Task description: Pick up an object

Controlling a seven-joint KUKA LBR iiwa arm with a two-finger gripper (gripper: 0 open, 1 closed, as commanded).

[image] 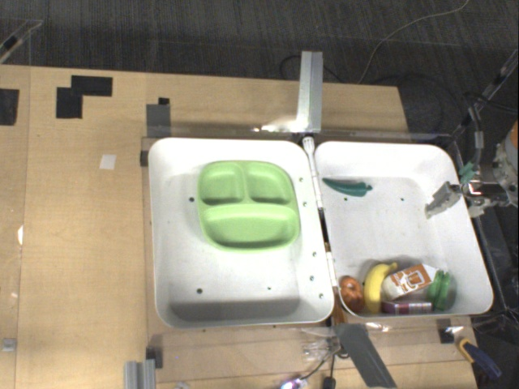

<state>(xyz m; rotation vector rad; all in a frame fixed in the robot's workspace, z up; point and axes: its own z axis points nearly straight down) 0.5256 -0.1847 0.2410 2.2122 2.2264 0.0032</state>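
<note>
Gripper (442,199) at the right side of the right bin (405,154), just inside its right wall. Reaches in from the grey arm (491,189) past that edge. Open or closed: cannot tell. Nothing seen held in it.

Lots of bare white floor under and around the gripper. Only a small teal thing (349,187) near the top left of that bin, well apart from the gripper.

Down in the bottom corner of the same bin, a little heap, all touching or close together: a red-brown round fruit (349,292), a yellow banana (375,285) just beside it, a small carton (410,279) with a brown and white label, a green thing (440,288) at the right end, and a dark purple thing (405,306) along the front wall. Packed tight against the front edge, with little room on that side and open room above.

Left bin (174,241) side by side with the right one, the two rims touching in the middle. Holds a green plate (247,203) with three parts, lying flat, with white room all around it.

Both bins on a light brown table (73,241). Black squares (81,94) near its top left. Shiny metal post (311,87) behind the bins, where the two meet. Dark carpet (203,14) past the far edge of the table, with a thin pale cable (413,24) lying on it.
</note>
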